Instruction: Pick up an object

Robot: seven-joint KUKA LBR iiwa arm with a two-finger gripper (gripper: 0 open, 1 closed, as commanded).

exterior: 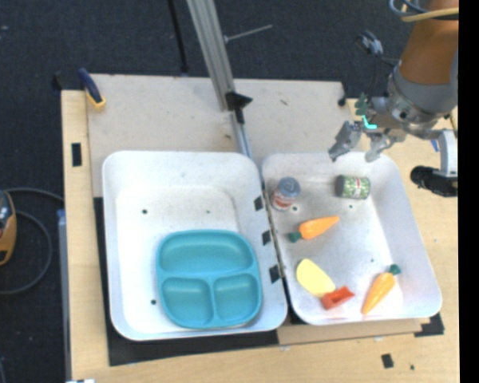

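The green can [353,186] lies on its side near the back edge of the right bin [415,238], just below the end effector [359,144], whose fingers are spread with nothing between them. I'd drop straight down and straddle the can across its width so it can't roll.

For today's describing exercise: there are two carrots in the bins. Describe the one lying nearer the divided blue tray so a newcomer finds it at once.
Start at the right-hand white bin. Near its middle lies a small carrot, below the little bottle and above the yellow piece. Unlike the other carrot in the bin's lower right corner, it lies almost level.
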